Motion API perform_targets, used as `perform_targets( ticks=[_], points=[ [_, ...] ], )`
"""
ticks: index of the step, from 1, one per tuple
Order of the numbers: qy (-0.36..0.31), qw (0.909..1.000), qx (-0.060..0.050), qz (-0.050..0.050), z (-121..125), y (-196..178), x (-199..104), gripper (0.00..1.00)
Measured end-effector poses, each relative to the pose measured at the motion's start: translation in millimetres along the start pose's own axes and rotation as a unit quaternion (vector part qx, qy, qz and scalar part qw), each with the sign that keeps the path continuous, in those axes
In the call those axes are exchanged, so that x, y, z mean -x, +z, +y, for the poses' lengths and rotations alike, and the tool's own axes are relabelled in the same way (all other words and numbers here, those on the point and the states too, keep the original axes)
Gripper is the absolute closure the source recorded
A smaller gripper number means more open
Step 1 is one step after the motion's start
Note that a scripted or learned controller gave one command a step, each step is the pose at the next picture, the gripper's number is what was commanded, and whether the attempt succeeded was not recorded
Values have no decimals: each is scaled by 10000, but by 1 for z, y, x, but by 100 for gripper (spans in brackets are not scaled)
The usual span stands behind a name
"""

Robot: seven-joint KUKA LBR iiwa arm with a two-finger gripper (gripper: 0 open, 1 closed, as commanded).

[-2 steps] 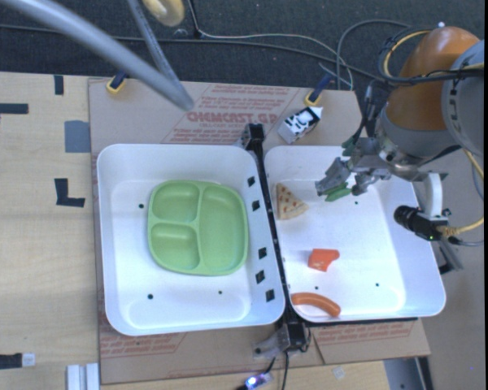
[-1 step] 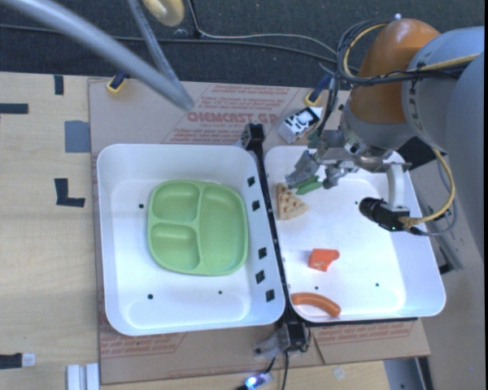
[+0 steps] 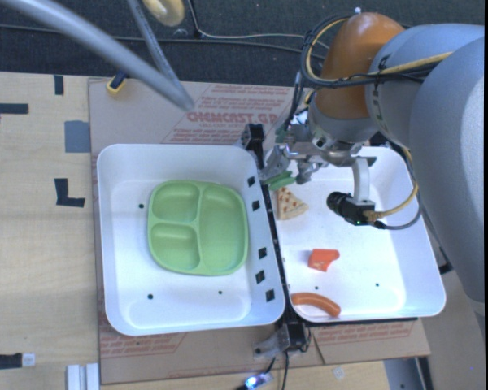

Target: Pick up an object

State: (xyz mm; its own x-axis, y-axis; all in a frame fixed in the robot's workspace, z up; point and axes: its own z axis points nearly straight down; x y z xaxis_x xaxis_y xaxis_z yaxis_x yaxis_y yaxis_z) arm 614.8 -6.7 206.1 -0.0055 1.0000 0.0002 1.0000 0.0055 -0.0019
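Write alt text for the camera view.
The arm's gripper hangs over the right bin, above a pizza slice toy; an orange block and sausage lie nearer. The left bin holds a green divided plate.

Bins: we count two (image 3: 114, 242) (image 3: 415, 291)
Green tray: we see one (image 3: 198, 226)
Pizza slice: one (image 3: 289, 205)
Orange block: one (image 3: 323, 259)
Sausage: one (image 3: 315, 303)

Light wooden worktop (image 3: 32, 242) marked with black tape pieces (image 3: 65, 192). Brown cardboard sheet (image 3: 220, 108) with red print lies on it. Dark floor (image 3: 244, 6) behind, black cables (image 3: 228, 35) trailing. Even, bright light.
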Motion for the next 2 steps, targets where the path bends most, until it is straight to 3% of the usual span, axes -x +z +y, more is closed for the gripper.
perform_targets(
  ticks=[2],
  points=[
    [-2, 10000, 3, 1, 36, -6, -105, 100]
  ],
)
